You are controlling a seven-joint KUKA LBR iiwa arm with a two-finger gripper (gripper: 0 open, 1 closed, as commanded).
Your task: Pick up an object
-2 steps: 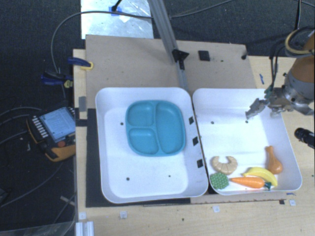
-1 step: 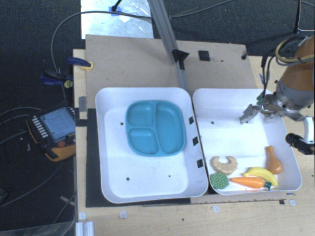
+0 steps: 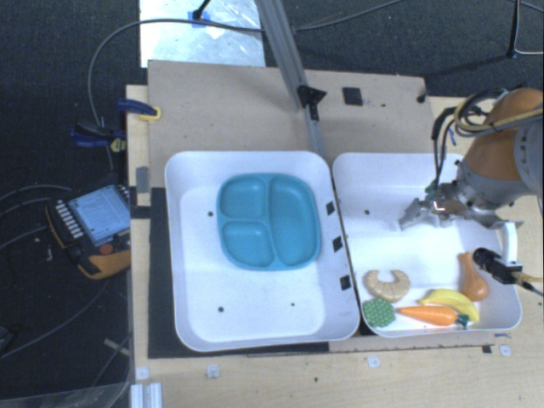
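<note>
Toys lie bunched in the near right corner of the right bin (image 3: pixel 374 177), and any of them would serve for the pick. The croissant (image 3: pixel 388 284) sits nearest the middle of that bin, apart from the walls, so it looks the easiest to reach. It seems a light, hollow plastic piece, stiff and a bit slick, and its curve suggests closing across the thick middle, not the tapered ends. Just near of it lies a green bumpy ball (image 3: pixel 379 313), pressed close to the near wall. The carrot (image 3: pixel 428 314) and banana (image 3: pixel 450 299) lie touching each other along the near wall, which would crowd a finger on that side. A brown pear-like piece (image 3: pixel 472 277) lies by the right wall.

The gripper (image 3: pixel 422 214) hangs over the bare floor of the right bin, far of the toys and apart from all of them, its two fingers spread wide with nothing between them. A black fitting (image 3: pixel 491 262) on the arm juts out just above the brown piece.

The left bin (image 3: pixel 191 313) carries a blue divided plate (image 3: pixel 269 221), well apart from the toys and no hindrance
</note>
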